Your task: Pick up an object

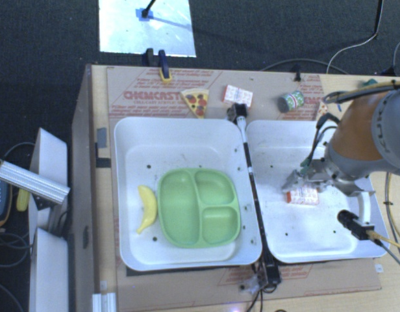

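A small white packet (303,196) with red print lies flat on the floor of the right bin (278,239), a little right of that bin's middle, and looks to be the object picked out for lifting. The pincer (302,177) hangs directly over it, its dark metal parts at the packet's upper-left corner, close enough that contact or a thin gap cannot be told apart from this angle. Whether it is spread or pressed together cannot be told either; the wrist and cables mask the tip.

The step in hand appears to be the final approach, the descent onto the packet, with no lift begun: the packet rests on the bin floor. The next move likely calls for a square drop so the packet's thin edges fall inside the grip, then a firm squeeze before rising; a flat, low object of this kind gives little to catch and may slide on the smooth plastic.

The grey arm (365,135), orange-banded, enters from the right. In the left bin (128,174), well apart, a green divided plate (200,208) sits with a banana (147,208) just beside its left rim. On the surface (154,93) beyond the bins lie a toy pizza slice (196,101), a small card (237,95) and a can (292,101).
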`<control>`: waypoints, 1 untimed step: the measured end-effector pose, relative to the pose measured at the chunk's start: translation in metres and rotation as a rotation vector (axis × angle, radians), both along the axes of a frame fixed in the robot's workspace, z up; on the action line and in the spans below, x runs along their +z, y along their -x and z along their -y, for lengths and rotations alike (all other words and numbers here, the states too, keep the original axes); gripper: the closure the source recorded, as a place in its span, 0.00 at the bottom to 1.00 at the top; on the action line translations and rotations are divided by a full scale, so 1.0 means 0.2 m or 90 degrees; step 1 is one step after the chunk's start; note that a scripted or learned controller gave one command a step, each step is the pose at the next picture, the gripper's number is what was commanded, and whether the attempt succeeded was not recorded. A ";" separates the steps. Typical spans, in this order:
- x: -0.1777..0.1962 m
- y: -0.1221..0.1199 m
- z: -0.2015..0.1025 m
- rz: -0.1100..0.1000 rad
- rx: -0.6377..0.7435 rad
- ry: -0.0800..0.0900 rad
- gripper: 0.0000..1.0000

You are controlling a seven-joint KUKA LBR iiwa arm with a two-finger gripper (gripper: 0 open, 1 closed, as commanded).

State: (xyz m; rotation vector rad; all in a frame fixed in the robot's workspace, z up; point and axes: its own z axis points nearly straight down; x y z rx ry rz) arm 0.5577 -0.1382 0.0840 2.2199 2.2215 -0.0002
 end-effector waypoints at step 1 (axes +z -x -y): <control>0.05 0.00 0.00 0.001 0.001 -0.001 1.00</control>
